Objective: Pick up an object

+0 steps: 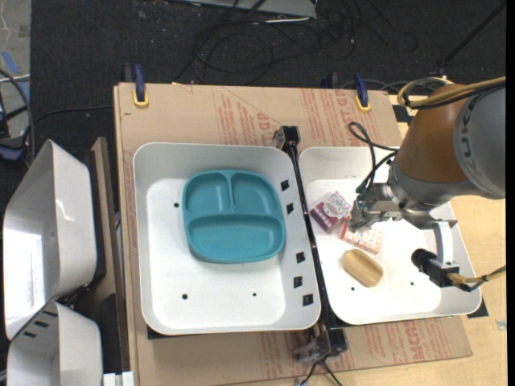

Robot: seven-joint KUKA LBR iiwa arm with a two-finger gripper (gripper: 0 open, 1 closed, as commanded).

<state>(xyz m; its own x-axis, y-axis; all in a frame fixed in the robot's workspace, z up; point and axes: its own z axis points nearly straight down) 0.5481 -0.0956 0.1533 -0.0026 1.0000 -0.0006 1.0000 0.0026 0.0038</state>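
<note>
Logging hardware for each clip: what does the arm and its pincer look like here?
The arm is bulky and grey, with a wide orange band above the wrist. Yellow and black cables loop over it. The pincer is a compact assembly of grey metal.

Two white bins [161, 296] on bench [241, 111]

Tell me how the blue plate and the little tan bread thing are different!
The teal divided plate lies in the left bin; the tan bread roll lies in the right bin. The plate is much bigger, taking up a good part of its bin, while the roll is small. The plate is flat with three compartments; the roll is a rounded lump. Both rest untouched on white bin floors.
</note>
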